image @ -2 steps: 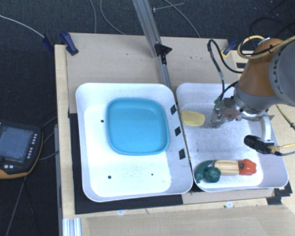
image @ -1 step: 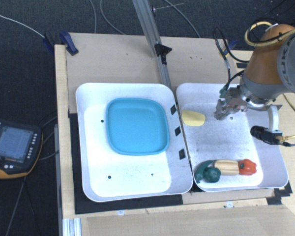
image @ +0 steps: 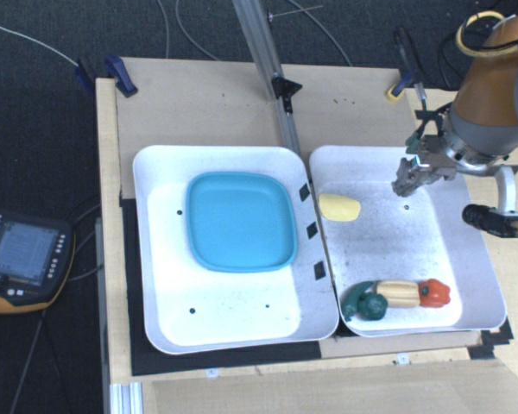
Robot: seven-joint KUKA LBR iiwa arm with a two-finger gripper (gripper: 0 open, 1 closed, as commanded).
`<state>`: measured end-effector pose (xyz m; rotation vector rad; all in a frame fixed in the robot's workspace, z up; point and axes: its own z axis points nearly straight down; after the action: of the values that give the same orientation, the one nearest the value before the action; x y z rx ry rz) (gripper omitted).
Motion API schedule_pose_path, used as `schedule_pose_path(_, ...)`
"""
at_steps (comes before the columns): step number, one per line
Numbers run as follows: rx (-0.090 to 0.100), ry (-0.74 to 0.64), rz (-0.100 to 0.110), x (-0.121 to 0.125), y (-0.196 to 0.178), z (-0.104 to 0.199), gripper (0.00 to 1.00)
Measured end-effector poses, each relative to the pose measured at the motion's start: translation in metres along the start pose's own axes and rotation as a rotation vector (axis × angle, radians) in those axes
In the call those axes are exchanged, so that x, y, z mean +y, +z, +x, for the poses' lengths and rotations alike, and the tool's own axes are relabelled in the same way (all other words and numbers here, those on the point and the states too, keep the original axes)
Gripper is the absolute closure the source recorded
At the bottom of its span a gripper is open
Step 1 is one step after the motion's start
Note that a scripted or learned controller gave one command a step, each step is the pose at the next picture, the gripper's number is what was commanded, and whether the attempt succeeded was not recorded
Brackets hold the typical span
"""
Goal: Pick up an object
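Both white bins look like smooth moulded plastic; the right bin (image: pixel 466 257) has a scuffed, grey-speckled floor, way duller than the left bin (image: pixel 155 231) beside it. Sitting in the left bin is a blue tray (image: pixel 240 221), matt plastic with a soft sheen. The bench (image: pixel 198 102) under the bins is pale, matt wood or board. Rising from behind the bins, the pole (image: pixel 257 24) is brushed metal. Right of the bins, the arm's orange band (image: pixel 494 76) is glossy.
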<state>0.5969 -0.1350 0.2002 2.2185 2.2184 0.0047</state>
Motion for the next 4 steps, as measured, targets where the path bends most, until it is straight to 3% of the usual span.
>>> schedule_pose_path(1,0.0,0.0,0.0,0.001,-0.053,0.0,1.0)
schedule_pose_path(4,0.002,-0.004,0.004,-0.002,-0.05,0.156,1.0)
